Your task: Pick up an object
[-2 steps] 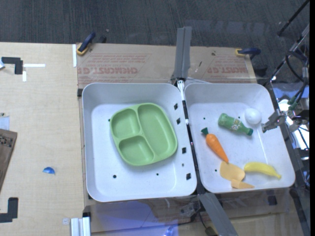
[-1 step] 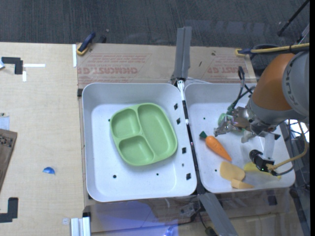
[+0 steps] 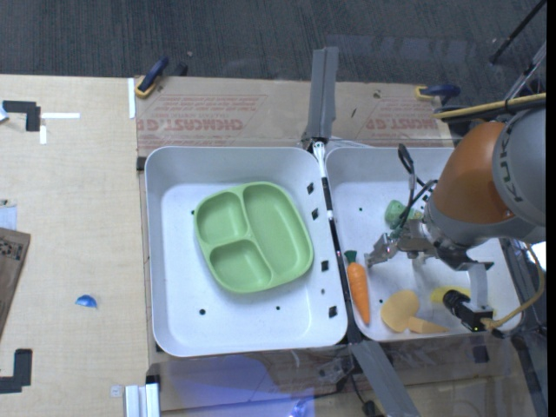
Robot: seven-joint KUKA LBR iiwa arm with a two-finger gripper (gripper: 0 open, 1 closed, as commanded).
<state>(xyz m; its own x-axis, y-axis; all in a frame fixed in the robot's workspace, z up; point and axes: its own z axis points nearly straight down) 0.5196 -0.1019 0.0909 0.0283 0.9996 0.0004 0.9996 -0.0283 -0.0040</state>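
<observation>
The grey arm (image 3: pixel 486 181) reaches in from the right, gripper (image 3: pixel 388 248) lowered.

Plastic and wood surfaces
The green plate (image 3: pixel 254 235) looks smooth matt plastic; the bins (image 3: pixel 165 233) glossy white plastic; the worktop (image 3: pixel 69 189) pale wood.

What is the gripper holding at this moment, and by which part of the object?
It cannot be told. The gripper hangs low in the right bin, between the carrot and a small green object, but nothing visibly sits in it.
</observation>
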